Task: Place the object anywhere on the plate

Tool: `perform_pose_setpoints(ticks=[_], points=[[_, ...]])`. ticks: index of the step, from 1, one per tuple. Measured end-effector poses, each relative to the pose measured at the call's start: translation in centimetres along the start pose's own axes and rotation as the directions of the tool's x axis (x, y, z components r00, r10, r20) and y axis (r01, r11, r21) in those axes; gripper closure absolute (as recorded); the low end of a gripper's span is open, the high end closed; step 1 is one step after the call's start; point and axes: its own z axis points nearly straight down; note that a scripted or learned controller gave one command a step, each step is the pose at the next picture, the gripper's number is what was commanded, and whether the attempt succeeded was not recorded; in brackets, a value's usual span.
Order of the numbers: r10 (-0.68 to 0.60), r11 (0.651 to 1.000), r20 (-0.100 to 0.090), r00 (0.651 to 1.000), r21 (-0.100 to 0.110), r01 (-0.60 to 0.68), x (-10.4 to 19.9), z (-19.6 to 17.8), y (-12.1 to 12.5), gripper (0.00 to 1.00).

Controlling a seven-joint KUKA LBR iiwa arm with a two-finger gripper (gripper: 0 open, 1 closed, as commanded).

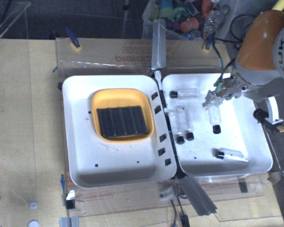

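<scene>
Yellow plastic marks the goal: a squarish plate (100, 101) with a dark ribbed insert (122, 122) sits in the left bin (78, 162), and nothing else rests on it.

From the one overhead view, the right bin (255, 148) holds several small clear vials with black caps. One lies near the top of the bin (183, 93), two more sit close to the divider with their caps side by side (184, 136), one lies along the lower right (229, 153), and one hangs or stands upright just under the tool (216, 119). The arm (262, 44) leans in from the right, its orange band above the wrist, and the gripper (213, 100) is low over the upper middle of the right bin.

The upright vial's clear upper end meets the gripper's tip, and its black cap points down toward the bin floor. It looks as if the tool may be pinching that vial, but the clear plastic blurs into the metal, so I cannot tell whether it is truly clamped or only standing beneath.

As for progress, my reading is that the task is at an early stage: at most a pick is under way. The carry across the divider to the left bin and the release onto the yellow plate are all left to do.
</scene>
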Motion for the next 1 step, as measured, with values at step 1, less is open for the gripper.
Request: perform_pose_setpoints(ticks=[1], points=[[-0.266,0.964,0.005,0.964,-0.005,0.266,1.17,0.07,3.08,1.0]])
